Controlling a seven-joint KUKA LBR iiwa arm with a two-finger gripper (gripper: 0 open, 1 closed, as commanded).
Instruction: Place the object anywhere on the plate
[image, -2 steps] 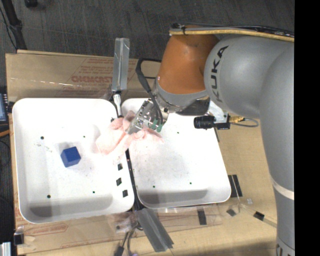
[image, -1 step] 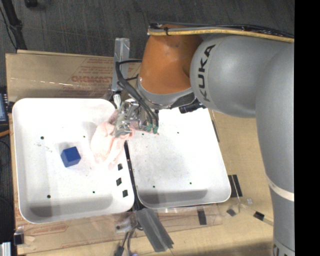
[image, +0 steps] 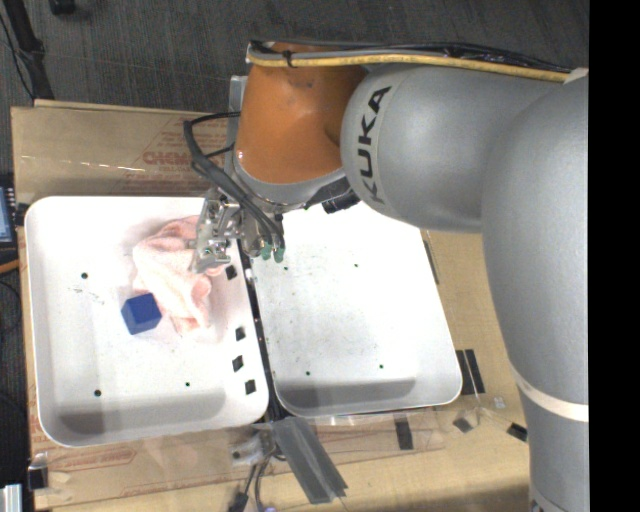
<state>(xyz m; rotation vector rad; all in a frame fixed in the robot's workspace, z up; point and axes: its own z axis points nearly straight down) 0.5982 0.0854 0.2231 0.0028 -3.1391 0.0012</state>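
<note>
Camera view looks down at a slant on a bench (image: 90, 150) topped with brown cardboard, which bears two shallow white bins side by side; the left bin (image: 60, 400) holds a small blue cube (image: 141, 313) a little left of its middle, and touching the cube's right side lies a pale pink, crumpled plate-like thing (image: 172, 265) that spreads from the cube toward the bin's far right corner; whether it is a soft plate or a cloth cannot be told; the cube sits at its near left edge, beside it rather than clearly on it; the right bin (image: 400, 330) shows a bare white floor with a few small dark specks; the arm (image: 450, 130), grey with its orange band (image: 290, 120), reaches in from the right and hangs over the far edge where the two bins meet; the gripper (image: 213, 245) points down over the far right part of the left bin, above the pink thing's right edge and well apart from the cube; its metal parts are small and cluttered, so it cannot be told how wide it stands, and nothing can be made out in its grasp; black cables loop beside the wrist; strips of dark tape lie along the shared rim of the bins and at the bench's near edge.
</note>
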